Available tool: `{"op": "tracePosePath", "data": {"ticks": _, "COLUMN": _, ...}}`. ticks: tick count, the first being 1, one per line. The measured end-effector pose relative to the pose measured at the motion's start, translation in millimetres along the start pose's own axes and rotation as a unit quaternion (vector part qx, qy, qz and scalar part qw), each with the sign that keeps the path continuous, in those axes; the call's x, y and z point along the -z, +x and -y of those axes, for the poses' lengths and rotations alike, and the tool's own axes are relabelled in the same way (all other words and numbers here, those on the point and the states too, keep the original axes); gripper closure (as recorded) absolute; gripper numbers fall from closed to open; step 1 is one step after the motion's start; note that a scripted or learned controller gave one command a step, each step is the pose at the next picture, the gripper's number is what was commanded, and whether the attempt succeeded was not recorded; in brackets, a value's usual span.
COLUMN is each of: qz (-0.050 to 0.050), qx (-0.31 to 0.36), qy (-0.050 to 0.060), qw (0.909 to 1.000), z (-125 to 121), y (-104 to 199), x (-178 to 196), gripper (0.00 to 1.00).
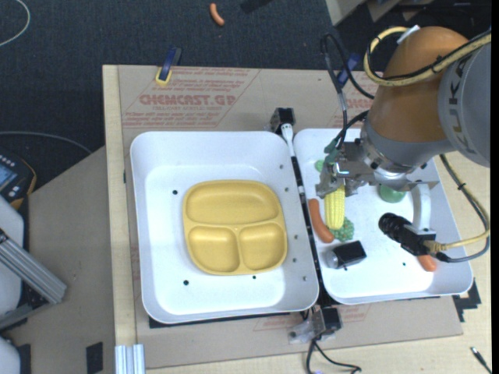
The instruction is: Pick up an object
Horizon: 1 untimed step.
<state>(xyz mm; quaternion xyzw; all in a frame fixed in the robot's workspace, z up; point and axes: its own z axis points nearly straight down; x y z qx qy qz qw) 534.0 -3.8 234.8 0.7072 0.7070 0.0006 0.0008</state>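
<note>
The bench [195, 92] is carrying two white bins side by side. The left bin [156, 170] is holding a yellow divided plate [234, 226] near its middle. The arm [413, 84] is reaching in over the right bin [374, 283], its orange band bulging above the wrist. The tool [337, 179] is hanging low at the right bin's left side, directly over the top end of a corn cob [335, 209]; whether it is gripping the cob, I cannot tell. The cob is lying lengthwise, with an orange carrot [318, 220] just beside it and a green leafy piece [344, 229] touching its lower end. A black block [348, 252] is sitting near below them.
</note>
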Motion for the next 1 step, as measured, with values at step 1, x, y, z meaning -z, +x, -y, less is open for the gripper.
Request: {"op": "tracePosePath", "data": {"ticks": 1, "qz": -0.001, "qx": 0.000, "qy": 0.002, "qw": 1.0000, "z": 4.5, "y": -1.0, "x": -0.5, "gripper": 1.00}}
